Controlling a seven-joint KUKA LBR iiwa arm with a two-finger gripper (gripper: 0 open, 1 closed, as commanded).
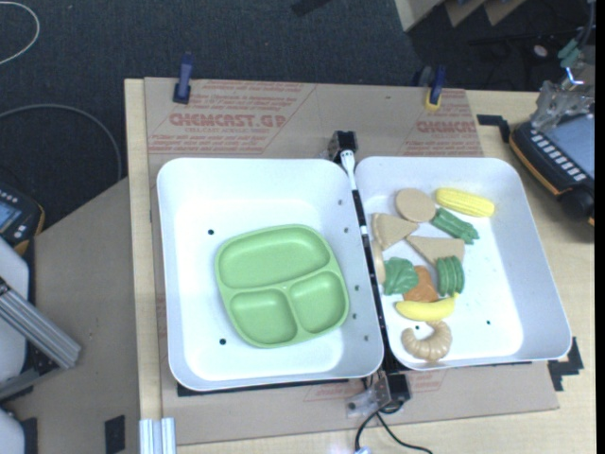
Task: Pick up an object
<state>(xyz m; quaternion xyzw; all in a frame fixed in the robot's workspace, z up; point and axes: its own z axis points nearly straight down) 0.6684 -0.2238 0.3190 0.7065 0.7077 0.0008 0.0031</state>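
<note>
The right bin [510, 282] holds several toy foods grouped at its left side. At the back lie a yellow corn cob [464, 201] and a round tan cookie [413, 204]. A green pepper piece [455, 225] sits just below the corn. Two tan wedges [389, 229] [435, 249] lie in the middle. Lower down are a green leafy piece [399, 274], a dark green ridged piece [450, 274], an orange piece [424, 289], a yellow banana [424, 308] and a tan pretzel-like ring [427, 340].
The left bin [189, 206] holds a light green divided plate [281, 283] with three compartments. Both bins rest on a brown cardboard sheet [236, 116] held by blue clamps [182, 78]. A dark device [558, 154] sits at the right edge of the bench.
</note>
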